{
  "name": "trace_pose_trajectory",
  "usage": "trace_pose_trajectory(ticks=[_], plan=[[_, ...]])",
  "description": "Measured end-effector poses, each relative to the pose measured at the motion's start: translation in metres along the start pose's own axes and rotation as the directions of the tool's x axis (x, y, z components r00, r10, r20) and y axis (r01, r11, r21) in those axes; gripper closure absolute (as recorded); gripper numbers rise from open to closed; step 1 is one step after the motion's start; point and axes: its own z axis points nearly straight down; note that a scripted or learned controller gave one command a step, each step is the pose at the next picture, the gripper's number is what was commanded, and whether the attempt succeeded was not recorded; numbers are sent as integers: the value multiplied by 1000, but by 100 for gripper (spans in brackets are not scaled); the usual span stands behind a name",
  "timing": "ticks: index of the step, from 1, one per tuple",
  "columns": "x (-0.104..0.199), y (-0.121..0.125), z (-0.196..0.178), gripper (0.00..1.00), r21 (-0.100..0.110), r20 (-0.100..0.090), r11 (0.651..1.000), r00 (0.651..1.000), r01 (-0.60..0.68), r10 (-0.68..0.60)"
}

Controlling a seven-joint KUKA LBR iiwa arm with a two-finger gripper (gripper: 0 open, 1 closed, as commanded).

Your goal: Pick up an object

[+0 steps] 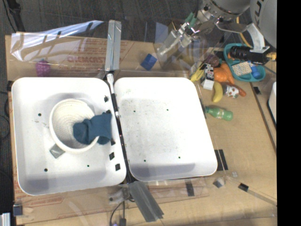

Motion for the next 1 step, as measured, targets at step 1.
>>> trace_pose_trajectory(ticks=[1], plan=[[-27, -13, -29, 0, -1, 1, 933, 933, -359, 359]])
